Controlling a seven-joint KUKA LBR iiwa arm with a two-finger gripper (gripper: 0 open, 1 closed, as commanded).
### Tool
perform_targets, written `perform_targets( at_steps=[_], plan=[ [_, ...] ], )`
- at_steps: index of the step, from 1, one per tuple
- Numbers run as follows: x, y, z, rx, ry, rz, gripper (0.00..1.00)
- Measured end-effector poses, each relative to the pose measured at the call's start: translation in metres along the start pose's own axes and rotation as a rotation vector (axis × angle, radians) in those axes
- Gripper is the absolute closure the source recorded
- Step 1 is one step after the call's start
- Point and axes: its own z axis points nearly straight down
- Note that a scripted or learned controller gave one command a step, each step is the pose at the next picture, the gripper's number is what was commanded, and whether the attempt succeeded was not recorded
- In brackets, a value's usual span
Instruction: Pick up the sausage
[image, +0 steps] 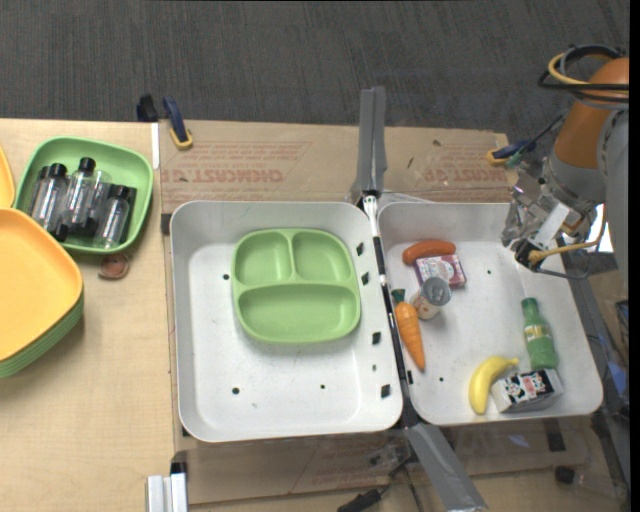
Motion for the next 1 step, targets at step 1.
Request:
perform_targets(
  at_steps=[1],
  plan=[
    [-0.0001, -0.0002, -0.0087, 0.001, -0.002, -0.003, 1.0]
  ],
)
